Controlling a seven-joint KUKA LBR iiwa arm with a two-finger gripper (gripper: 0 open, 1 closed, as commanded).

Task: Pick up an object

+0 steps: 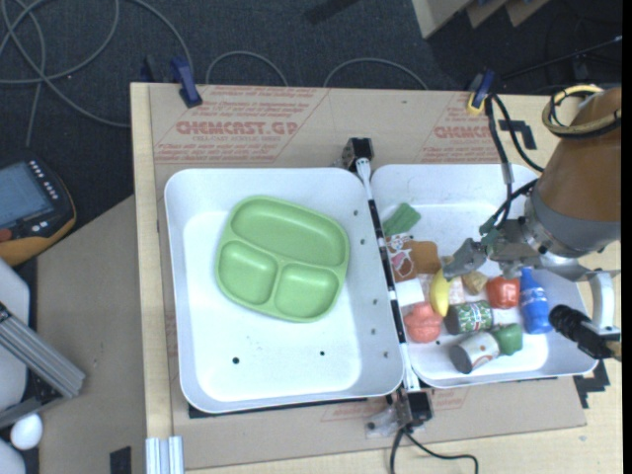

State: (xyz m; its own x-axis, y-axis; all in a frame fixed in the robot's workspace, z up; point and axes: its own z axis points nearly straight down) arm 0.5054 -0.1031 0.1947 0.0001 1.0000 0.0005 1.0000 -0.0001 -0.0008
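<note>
The right bin holds a heap of small items. Among them are a yellow banana-shaped piece, a red round piece, a green-labelled can, a blue bottle, a red item, a brown block and a green piece. My gripper hangs low over the middle of this heap. It is just above and right of the banana piece and beside the brown block. Nothing is visibly lifted.
The left bin holds a green divided plate. A grey can and a green lump lie near the right bin's front wall. Black cables run over the right bin's back corner. The arm's body covers the bin's right side.
</note>
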